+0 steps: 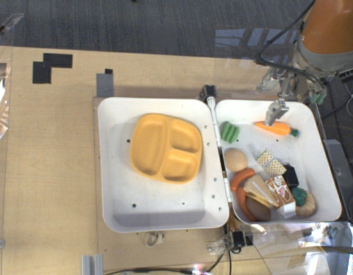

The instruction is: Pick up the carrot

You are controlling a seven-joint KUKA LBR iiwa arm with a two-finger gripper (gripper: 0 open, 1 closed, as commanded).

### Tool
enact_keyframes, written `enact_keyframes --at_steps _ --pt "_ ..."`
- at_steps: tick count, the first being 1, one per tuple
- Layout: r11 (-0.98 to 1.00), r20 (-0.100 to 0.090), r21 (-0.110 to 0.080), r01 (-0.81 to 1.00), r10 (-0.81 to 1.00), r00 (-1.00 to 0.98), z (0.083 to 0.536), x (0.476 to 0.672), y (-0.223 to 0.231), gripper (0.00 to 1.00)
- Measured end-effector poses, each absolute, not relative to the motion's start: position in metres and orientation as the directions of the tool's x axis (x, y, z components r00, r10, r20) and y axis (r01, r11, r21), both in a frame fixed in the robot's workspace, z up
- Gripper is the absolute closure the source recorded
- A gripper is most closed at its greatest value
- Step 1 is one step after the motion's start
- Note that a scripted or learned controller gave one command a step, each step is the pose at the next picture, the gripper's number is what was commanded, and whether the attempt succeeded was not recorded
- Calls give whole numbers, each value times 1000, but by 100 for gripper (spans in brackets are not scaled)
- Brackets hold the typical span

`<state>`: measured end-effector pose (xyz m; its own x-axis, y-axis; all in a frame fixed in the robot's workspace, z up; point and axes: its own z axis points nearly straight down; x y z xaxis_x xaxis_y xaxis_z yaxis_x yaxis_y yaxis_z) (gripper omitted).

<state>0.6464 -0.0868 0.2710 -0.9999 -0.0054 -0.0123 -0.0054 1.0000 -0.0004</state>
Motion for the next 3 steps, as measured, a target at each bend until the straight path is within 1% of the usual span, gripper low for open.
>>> enact_keyframes --at_steps 1,2,3 --pt "970 -2 -1 245 245 -970 97 662 -132 0" --pt "849 -8 5 529 529 -849 88 650 -133 0" --pt "815 -11 2 580 580 -815 88 625 -194 0"
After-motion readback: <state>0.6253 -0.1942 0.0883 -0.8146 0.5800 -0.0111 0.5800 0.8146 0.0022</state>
